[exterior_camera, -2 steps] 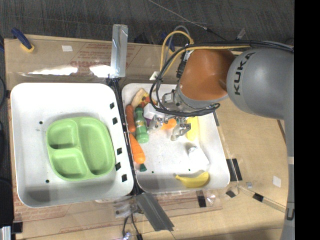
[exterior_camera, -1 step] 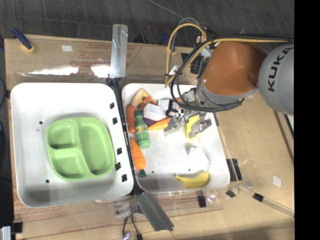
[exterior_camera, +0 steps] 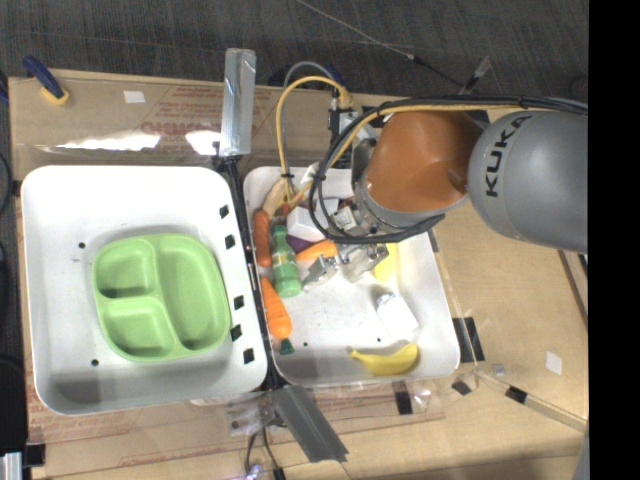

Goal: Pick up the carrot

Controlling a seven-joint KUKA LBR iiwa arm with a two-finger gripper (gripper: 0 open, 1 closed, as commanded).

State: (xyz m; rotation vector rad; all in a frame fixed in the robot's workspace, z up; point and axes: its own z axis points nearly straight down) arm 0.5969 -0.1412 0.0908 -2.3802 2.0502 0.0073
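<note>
- Fingers [exterior_camera: 320,272] of the gripper [exterior_camera: 348,265] are standing spread apart just right of the green bottle [exterior_camera: 285,270], and they are gripping nothing.
- The grey arm [exterior_camera: 530,178] with its orange band [exterior_camera: 420,160] is reaching over the area up and to the right of the green bottle.
- The carrot [exterior_camera: 276,309] is lying just below the green bottle, with its green stem end pointing away from the bottle and its length running along the bin wall.
- A brown bench [exterior_camera: 520,298] is carrying both bins, and dark carpet [exterior_camera: 150,13] is showing far above the green bottle.
- A metal bracket [exterior_camera: 238,103] is standing well above the green bottle, and a yellow cable [exterior_camera: 290,93] is looping above it too.
- The right bin [exterior_camera: 432,298] is holding the green bottle, which is lying by its left wall.
- A reddish-orange piece [exterior_camera: 262,236] is lying just up and left of the green bottle, while a purple piece [exterior_camera: 300,236] is sitting just up and right.
- A small orange piece [exterior_camera: 315,251] is resting just right of the green bottle.
- A white object [exterior_camera: 395,310] is lying well right of the green bottle, and a banana [exterior_camera: 385,359] is lying down and to the right.
- The left bin [exterior_camera: 50,198] is sitting left of the green bottle and holding a green divided plate [exterior_camera: 160,293].
</note>
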